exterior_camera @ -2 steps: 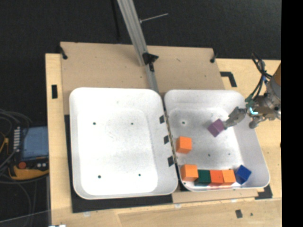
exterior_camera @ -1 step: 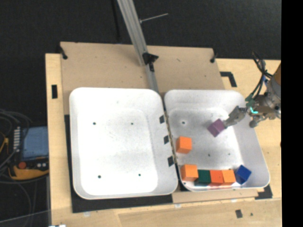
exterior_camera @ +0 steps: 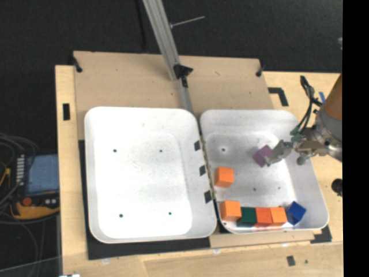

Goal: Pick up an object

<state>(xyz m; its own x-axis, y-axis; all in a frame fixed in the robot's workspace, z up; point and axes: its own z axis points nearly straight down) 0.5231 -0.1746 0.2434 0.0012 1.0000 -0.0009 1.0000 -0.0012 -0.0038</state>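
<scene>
- Right now the arm (exterior_camera: 331, 120) reaches in from the right over the right bin (exterior_camera: 248, 123), and its end effector (exterior_camera: 275, 153) sits right against a purple block (exterior_camera: 264, 155).
- That block appears to be between the fingers and lifted a little off the bin floor, since it sits tilted, with what looks like a faint shadow under it; I'd judge the grasp made, though I can't be sure how firm it is.
- So the pick looks roughly halfway: the block seems gripped, but it is barely above the bin, and raising it clear is what remains.
- Elsewhere in the same bin, an orange cube (exterior_camera: 224, 176) lies alone near the left wall.
- Along the near wall runs a row: orange block (exterior_camera: 232, 209), green block (exterior_camera: 248, 215), two more orange ones (exterior_camera: 271, 215) and a blue block (exterior_camera: 296, 211) at the right end.
- The left bin (exterior_camera: 95, 172) stands just beside the right one on the bench (exterior_camera: 66, 97).
- Hard to make out: the fingers are small and grey against the white bin, so their exact spread is blurred.
- Most of the arm is cut off at the right; just the wrist and some cables are visible.
</scene>
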